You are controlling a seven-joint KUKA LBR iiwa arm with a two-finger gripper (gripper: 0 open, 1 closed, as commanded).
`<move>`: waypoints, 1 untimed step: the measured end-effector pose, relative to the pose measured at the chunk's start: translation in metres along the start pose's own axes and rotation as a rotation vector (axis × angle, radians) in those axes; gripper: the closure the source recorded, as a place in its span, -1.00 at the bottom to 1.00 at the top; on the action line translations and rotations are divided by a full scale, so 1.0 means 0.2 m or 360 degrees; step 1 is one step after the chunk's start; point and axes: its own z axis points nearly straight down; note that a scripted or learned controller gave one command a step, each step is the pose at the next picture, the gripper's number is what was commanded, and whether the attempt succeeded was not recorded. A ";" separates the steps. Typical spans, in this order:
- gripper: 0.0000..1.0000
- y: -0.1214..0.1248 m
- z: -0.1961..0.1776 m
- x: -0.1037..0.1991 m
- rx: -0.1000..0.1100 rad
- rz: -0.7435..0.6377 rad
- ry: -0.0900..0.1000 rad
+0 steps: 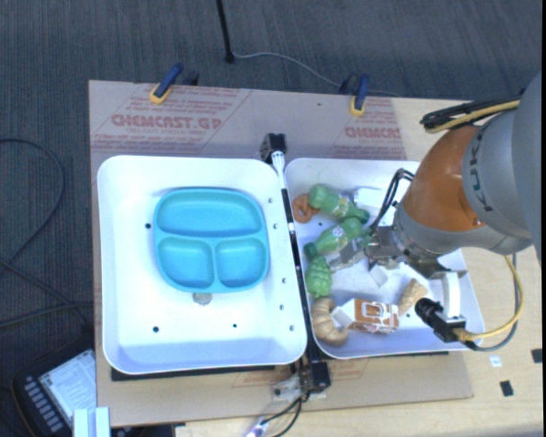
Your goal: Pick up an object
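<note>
The left bin point(118, 271) holds a blue three-compartment tray point(209, 239), lying flat near the bin's centre. A black clip point(274, 144) sits at the top of the seam where the two bins meet. The right bin point(464, 303) holds the loose objects: an orange piece point(303, 209) at the upper left, green toys point(332, 203) beside it and further green pieces point(319, 276) lower along the left wall, a tan bread-like item point(328, 321) at the lower left corner, and a white-and-orange packet point(375, 315) next to it. My gripper point(375, 248) is down among the green items in the right bin. I cannot tell how far it is open or whether it has hold of anything. My orange band point(437, 189) lies above the bin's right half.
</note>
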 end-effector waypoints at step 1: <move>-1.00 0.00 0.00 0.00 0.0000 -0.0001 0.0000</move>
